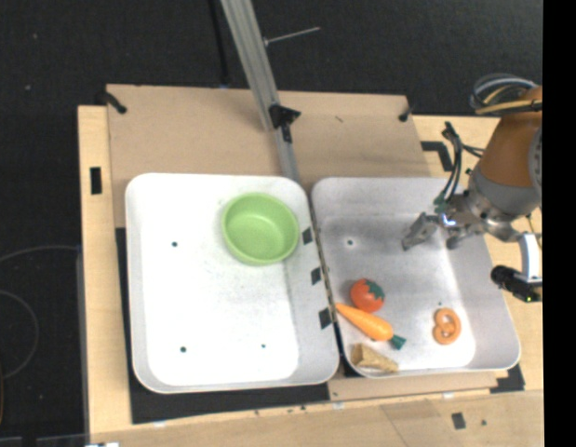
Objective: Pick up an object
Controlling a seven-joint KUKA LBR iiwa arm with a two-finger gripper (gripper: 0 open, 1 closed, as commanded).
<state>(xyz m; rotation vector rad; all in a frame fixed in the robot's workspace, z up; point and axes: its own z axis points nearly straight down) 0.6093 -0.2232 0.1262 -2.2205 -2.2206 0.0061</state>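
Observation:
My gripper (pixel 435 235) hangs over the upper right part of the right bin (pixel 381 203), fingers spread open with nothing between them. Below and left of it, on the bin floor, lie a red tomato (pixel 367 294) and an orange carrot (pixel 366 323) with a green tip. An orange pretzel-shaped ring (pixel 446 326) rests near the bin's lower right. A tan wedge (pixel 373 358) sits at the front edge. A green bowl (pixel 260 229) stands in the upper right of the left bin (pixel 176 287).
A grey metal pole (pixel 255 63) slants down from the top to the gap between the bins. The arm's orange band (pixel 509 152) and cables are at the right edge. Brown board surrounds both bins.

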